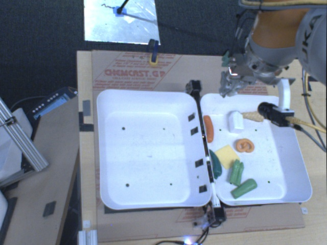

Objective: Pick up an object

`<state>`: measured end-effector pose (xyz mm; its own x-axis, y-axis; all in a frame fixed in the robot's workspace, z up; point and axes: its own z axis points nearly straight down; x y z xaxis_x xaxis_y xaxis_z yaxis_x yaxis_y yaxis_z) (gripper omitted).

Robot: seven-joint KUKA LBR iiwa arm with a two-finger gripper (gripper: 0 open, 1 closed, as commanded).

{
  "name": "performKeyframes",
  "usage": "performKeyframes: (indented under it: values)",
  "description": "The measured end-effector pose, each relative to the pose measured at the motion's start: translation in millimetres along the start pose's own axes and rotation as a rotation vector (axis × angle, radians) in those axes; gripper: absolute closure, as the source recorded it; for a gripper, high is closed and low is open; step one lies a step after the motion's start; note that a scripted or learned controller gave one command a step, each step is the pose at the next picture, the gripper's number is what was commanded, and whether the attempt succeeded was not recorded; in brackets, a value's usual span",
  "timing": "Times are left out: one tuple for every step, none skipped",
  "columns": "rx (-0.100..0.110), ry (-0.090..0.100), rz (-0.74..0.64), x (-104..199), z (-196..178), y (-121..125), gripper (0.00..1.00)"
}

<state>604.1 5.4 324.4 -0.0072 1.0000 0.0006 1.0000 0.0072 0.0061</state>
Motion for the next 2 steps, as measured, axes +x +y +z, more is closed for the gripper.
performKeyframes:
  values:
    - [-0.004,0.002,-0.003,65.7,-95.1,13.0,1.0]
    - [-0.003,-0.001,0.002,60.1,-140.9,65.3,1.0]
